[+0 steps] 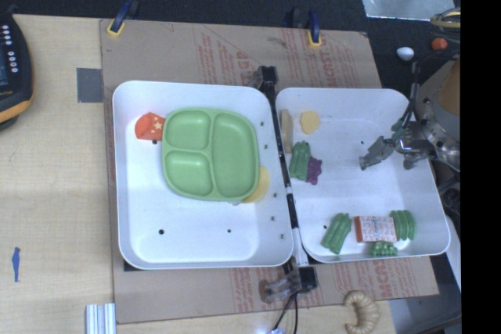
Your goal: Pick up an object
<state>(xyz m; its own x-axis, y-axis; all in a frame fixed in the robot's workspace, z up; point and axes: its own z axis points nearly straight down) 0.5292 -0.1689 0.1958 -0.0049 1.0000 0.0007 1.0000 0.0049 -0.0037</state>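
Hand: I see the hand [374,156] over the right bin [348,109], near its right edge, reaching in from the arm [427,143] on the right.
Hand state: I cannot tell from here how far it is open; I see nothing in its grip.
Right bin, left edge: a green toy [300,160] lies touching a purple piece [314,169], with a tan stick [286,130] just above them along the wall.
Right bin, top-left corner: a pale yellow disc [311,121] sits just beside the stick.
Right bin, bottom edge: a green pod [337,232] lies tilted, then a red and white packet [375,228], then a striped green piece [402,224]; a small green bit [383,249] sits just below the packet.
Left bin [188,246]: a green divided plate [210,153] fills its upper middle.
Left bin, left edge: an orange-red item [149,126] touches the plate's upper left corner.
Left bin, right edge: a yellow thing [260,185] peeks out from under the plate's lower right corner.
Tabletop: both bins rest on a brown cardboard sheet [235,51] held by clamps at its far edge.
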